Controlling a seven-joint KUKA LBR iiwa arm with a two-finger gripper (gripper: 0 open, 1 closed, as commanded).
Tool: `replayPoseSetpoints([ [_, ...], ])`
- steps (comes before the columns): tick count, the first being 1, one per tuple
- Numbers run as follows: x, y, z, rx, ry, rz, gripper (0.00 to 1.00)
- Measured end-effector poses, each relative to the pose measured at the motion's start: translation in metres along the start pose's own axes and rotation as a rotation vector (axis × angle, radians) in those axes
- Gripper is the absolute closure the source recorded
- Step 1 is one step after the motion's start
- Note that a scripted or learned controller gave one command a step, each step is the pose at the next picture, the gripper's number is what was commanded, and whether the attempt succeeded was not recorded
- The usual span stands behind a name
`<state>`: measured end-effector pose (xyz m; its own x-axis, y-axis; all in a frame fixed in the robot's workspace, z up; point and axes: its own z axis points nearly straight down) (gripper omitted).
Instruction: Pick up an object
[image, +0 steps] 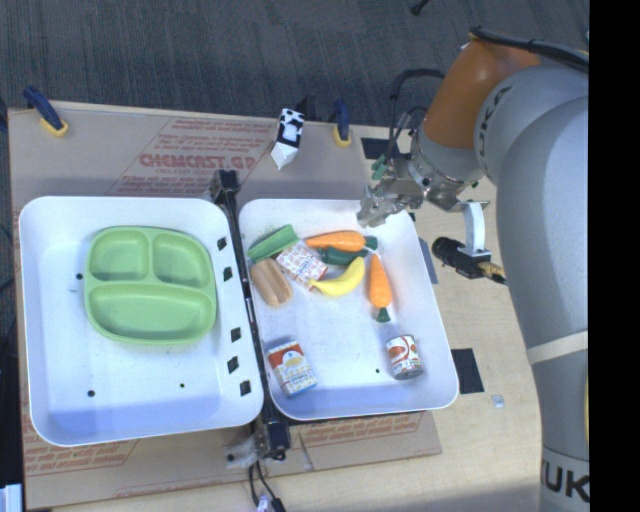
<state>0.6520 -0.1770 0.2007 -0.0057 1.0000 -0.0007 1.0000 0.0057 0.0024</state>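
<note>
bins (40, 300): 2; plate (150, 283): 1; carrots (337, 241): 2; cans (292, 369): 2; banana (340, 281): 1

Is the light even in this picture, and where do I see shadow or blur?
Camera view: light is uneven; the right bin is bright, while the left bin has bluish shadow along its near edge. The gripper looks soft and blurred. The green plate is fairly sharp, without strong glare.

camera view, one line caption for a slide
Gripper poised over toy food in the right bin; green plate in the left.

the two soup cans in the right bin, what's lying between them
Nothing: bare white bin floor separates the left can from the right can, seen in the camera view.
</note>
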Motion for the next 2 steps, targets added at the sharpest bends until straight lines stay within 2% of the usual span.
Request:
replayPoseSetpoints([
  [1, 0.000, -0.001, 0.001, 0.003, 0.001, 0.000, 0.00],
  [2, 0.007, 0.005, 0.106, 0.002, -0.002, 0.000, 0.00],
])
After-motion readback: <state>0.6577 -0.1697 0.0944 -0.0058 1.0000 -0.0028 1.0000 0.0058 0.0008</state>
